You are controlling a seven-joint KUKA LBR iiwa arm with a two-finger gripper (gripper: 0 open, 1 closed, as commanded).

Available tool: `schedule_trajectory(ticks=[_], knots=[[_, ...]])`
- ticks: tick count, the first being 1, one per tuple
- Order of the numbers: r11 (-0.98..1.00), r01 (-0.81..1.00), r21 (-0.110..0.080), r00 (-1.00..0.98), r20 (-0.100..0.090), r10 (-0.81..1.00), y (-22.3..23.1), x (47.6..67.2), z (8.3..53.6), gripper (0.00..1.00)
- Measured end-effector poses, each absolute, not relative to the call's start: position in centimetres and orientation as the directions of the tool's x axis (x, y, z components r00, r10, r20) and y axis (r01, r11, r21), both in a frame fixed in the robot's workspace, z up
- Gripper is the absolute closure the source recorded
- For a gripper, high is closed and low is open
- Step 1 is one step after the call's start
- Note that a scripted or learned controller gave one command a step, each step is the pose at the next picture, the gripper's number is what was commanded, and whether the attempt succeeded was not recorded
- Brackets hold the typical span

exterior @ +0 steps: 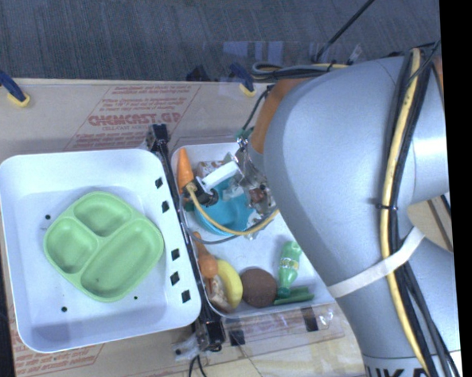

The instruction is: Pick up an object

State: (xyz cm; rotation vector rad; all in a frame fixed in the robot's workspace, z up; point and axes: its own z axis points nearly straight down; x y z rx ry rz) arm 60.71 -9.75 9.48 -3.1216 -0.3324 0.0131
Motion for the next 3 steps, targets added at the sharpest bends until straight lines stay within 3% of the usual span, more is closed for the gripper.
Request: schedule_trajectory(ticks=[1, 2, 3], knots=[[-0.977, 0.213, -0.004, 0.977, -0.002, 0.213, -9.1, 57.5, 9.6, 0.00], [-0.976, 0.217, -0.001, 0.976, 0.001, 0.217, -9.4, 56.1, 9.6, 0.00], [-0.950, 0.312, -0.005, 0.950, -0.001, 0.312, -10.6, 60.3, 9.5, 0.00]])
